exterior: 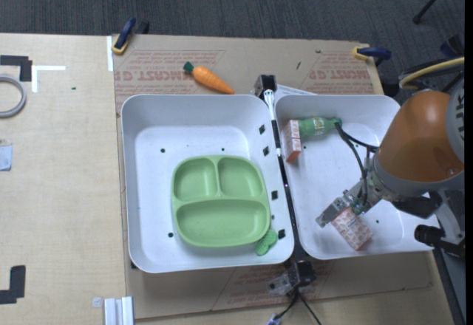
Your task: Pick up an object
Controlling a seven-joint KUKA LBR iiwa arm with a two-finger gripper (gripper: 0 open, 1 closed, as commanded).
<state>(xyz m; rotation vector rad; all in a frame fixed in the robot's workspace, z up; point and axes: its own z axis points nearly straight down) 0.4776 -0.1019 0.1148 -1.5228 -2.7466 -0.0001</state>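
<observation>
My gripper (336,213) is low in the right bin (314,176), near its front. A small pinkish patterned packet (352,230) lies on the bin floor right against the gripper's tip, on its front right side. I cannot tell whether the packet is gripped or just touched. At the back left of the same bin lies a green bottle (316,125) on its side, with a small red and white box (293,141) next to it. The orange band and grey wrist (421,150) rise over the bin's right part and hide it.
The left bin (148,168) holds a green divided plate (220,200) with a small green piece (266,242) at its front right corner. A toy carrot (209,77) lies on the cardboard behind the bins. Blue clamps (124,34) (373,54) sit at the cardboard's back corners.
</observation>
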